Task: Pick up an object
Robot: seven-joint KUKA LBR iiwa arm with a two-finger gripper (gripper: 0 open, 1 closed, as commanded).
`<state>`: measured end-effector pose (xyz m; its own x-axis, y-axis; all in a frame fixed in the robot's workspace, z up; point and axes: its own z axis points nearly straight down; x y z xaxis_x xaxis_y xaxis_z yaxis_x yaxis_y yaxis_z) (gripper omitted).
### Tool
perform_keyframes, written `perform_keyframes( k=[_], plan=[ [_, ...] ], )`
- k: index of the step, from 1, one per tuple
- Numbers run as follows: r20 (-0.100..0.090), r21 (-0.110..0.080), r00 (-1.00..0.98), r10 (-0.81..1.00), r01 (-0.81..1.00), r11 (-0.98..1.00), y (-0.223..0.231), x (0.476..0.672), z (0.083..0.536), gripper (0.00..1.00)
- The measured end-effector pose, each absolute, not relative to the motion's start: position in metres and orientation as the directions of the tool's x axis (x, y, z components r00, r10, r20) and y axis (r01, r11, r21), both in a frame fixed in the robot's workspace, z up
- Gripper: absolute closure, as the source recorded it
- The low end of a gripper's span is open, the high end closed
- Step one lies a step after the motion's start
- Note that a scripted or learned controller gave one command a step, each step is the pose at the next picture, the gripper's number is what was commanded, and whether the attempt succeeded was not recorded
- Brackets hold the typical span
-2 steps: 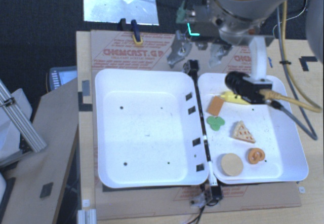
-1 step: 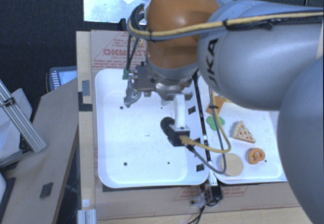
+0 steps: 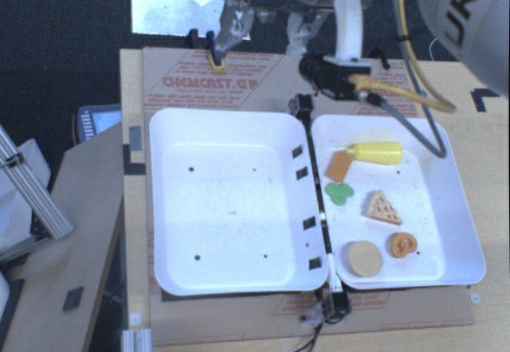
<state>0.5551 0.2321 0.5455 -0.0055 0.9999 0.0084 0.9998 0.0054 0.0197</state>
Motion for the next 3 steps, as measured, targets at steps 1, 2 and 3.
perform_keyframes(
  k=[1, 2, 3],
  plan=[
    [0.001, 0.002, -0.006, 1.0, 1.0, 0.006, 0.2323, 0.5547, 0.5353, 0.0],
    [0.001, 0.002, -0.006, 1.0, 1.0, 0.006, 0.2323, 0.5547, 0.5353, 0.0],
    [0.001, 0.002, -0.006, 1.0, 1.0, 0.006, 0.2323, 0.5547, 0.5353, 0.0]
  ],
)
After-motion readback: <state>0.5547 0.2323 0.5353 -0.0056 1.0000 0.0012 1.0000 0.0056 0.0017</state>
